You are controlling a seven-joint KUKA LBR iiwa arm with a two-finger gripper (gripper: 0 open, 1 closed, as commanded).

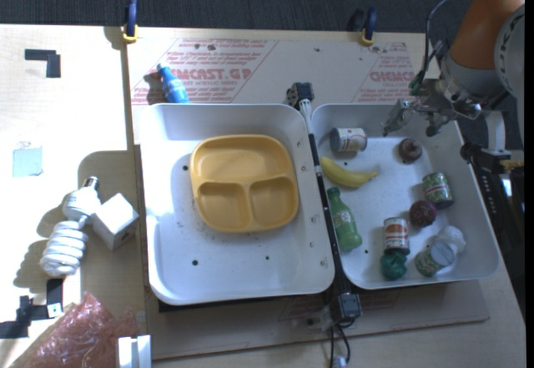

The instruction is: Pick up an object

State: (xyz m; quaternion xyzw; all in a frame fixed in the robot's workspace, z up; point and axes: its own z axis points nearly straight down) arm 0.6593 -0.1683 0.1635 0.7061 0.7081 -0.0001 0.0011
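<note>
Two white bins side by side, left bin [158,191] holding a yellow divided plate [244,183], right bin [476,216] holding a banana [348,173], green bottle [342,219] and small cans [396,234], gripper [415,116] over its far edge, fingers spread, holding nothing.

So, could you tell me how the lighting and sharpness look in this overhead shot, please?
In the camera view, light is even and bright; the white bins look slightly washed out. The yellow tray casts a soft shadow to its left. The banana and cans are a bit soft, their labels unreadable. The gripper is small and blurred, and the arm's orange band is out of focus.
</note>
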